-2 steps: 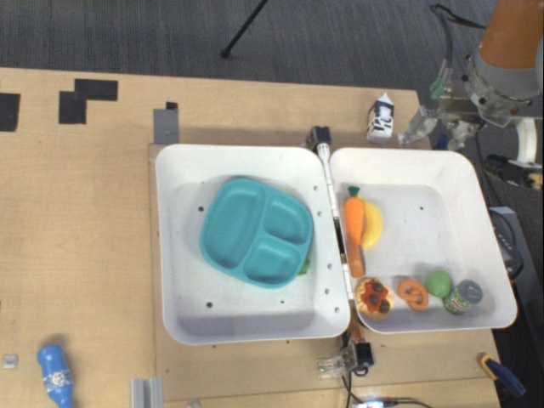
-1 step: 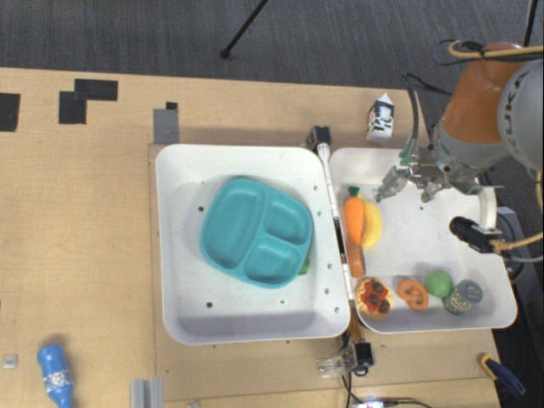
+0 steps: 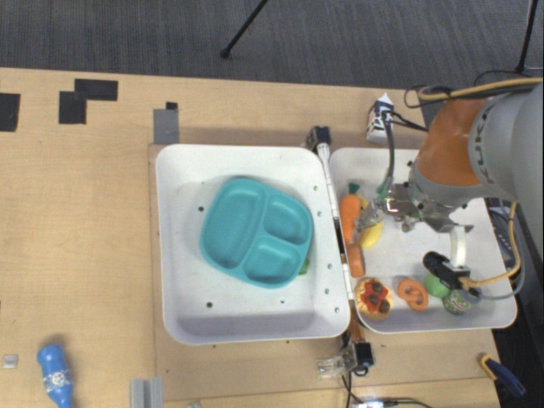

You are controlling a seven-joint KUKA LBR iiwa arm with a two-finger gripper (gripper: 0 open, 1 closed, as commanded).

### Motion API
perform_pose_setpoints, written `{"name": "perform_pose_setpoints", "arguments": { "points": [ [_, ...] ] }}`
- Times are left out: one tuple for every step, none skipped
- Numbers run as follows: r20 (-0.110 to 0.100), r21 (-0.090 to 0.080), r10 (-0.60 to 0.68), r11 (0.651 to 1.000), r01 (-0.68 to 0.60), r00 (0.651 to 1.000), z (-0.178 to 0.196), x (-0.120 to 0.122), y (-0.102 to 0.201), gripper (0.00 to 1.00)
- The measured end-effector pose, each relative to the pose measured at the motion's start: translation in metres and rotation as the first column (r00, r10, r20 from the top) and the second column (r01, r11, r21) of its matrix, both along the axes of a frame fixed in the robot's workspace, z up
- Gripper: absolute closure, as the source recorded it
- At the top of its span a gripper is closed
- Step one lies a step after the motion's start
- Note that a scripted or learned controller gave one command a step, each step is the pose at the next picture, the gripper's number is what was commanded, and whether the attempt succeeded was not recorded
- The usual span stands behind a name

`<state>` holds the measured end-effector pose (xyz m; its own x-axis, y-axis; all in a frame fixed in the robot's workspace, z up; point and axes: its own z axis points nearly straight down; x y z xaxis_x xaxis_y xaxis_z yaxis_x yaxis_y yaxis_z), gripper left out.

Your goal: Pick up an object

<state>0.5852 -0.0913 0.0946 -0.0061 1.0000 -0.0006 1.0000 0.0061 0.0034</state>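
Observation:
My gripper (image 3: 371, 220) is low in the left part of the right bin (image 3: 503, 311). It sits just above a small yellow toy (image 3: 372, 236) and right beside an orange carrot (image 3: 349, 211) that lies along the bin's left wall. The arm's grey body and orange band cover the middle of this bin. Whether anything is held is hidden from this angle. Along the bin's front edge lie a round red pizza-like toy (image 3: 374, 297), an orange pretzel-shaped piece (image 3: 413, 292) and a green item (image 3: 437, 286).
The left bin (image 3: 170, 253) holds a teal divided plate (image 3: 257, 230), with a bit of green showing under its right edge. A blue object (image 3: 54, 372) lies on the bench at the front left. Black patches mark the bench's far left.

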Motion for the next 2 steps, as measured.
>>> {"name": "perform_pose_setpoints", "arguments": {
  "points": [
    [0.009,-0.012,0.294,0.956,-0.294,0.956,-0.005,0.0003,0.0034,0.0],
    [0.01,-0.007,0.296,0.955,-0.296,0.955,0.0049,0.0011,0.0065,1.0]
  ]
}}
